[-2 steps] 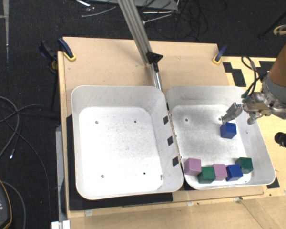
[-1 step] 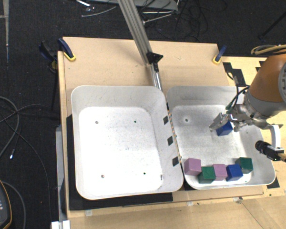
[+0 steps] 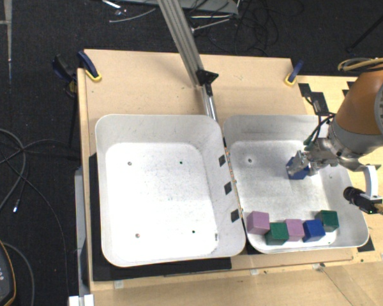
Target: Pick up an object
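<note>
From the camera above, the wooden surface [image 3: 255, 75] is carrying two shallow white bins side by side, with a slanted metal rail [image 3: 182, 34] running down from the top toward the gap between them. The left white bin [image 3: 108, 139] is showing only its speckled floor. The right white bin [image 3: 268, 132] is holding the loose objects.

The grey arm with the orange band [image 3: 364, 104] is reaching in from the right, and its claw [image 3: 300, 166] is sitting low over the upper right part of the right bin's floor. A small blue block [image 3: 298, 173] is showing right at the tip of the claw, pressed up against its underside. Whether the claw is closed on that block or merely standing over it is impossible to tell from this angle, and how far it is spread is not readable either.

Along the near edge of the right bin, five small cubes are lying in a loose row, well apart from the claw. From left to right they are a pale purple cube [image 3: 258, 222], a dark green cube [image 3: 277, 233], a pink cube [image 3: 295, 229], a bright blue cube [image 3: 313, 229] and a second green cube [image 3: 329, 220]. Neighbouring cubes are touching or nearly touching, and the last green one is sitting slightly further back than the blue one beside it.
</note>
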Robot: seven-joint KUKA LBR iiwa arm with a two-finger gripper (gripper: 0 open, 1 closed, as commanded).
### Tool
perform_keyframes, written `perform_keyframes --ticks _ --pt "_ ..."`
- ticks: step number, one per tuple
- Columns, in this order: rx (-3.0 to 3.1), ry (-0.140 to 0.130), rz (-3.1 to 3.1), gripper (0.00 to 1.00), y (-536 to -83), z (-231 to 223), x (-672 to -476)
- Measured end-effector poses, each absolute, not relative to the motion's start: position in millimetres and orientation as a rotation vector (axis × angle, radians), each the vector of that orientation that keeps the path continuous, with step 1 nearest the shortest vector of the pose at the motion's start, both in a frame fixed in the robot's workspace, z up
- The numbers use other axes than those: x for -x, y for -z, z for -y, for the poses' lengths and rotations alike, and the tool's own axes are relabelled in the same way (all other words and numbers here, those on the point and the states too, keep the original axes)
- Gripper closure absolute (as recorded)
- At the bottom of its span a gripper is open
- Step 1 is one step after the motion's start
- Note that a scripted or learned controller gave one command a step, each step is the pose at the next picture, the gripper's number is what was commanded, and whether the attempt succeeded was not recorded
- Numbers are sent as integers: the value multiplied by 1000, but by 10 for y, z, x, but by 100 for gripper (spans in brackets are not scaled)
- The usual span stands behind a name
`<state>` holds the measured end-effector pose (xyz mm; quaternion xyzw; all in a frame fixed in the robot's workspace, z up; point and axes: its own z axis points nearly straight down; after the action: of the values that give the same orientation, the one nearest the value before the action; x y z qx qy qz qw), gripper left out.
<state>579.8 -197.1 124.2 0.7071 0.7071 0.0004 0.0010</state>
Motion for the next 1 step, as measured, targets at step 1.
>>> perform_keyframes --ticks 1 --pt "-2203 -9 -2222 100 -994 1090 -6187"
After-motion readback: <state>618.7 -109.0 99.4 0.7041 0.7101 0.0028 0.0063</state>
